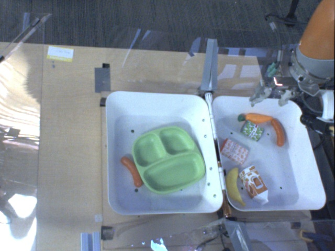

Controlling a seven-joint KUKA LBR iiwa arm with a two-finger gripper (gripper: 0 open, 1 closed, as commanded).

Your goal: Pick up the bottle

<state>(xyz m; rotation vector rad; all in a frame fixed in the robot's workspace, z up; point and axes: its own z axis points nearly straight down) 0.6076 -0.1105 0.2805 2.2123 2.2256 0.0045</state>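
Hand point(272, 94) above right bin's far rim; bottle point(252, 131) near, below-left.

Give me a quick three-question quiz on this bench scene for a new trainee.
1. True or false: the green plate lies in the left bin.
2. Which thing lies right beside the banana? A) the carton B) a spoon C) a cup
3. Fill in: the pincer is nearest the ____ bin.
Key: 1 true; 2 A; 3 right.
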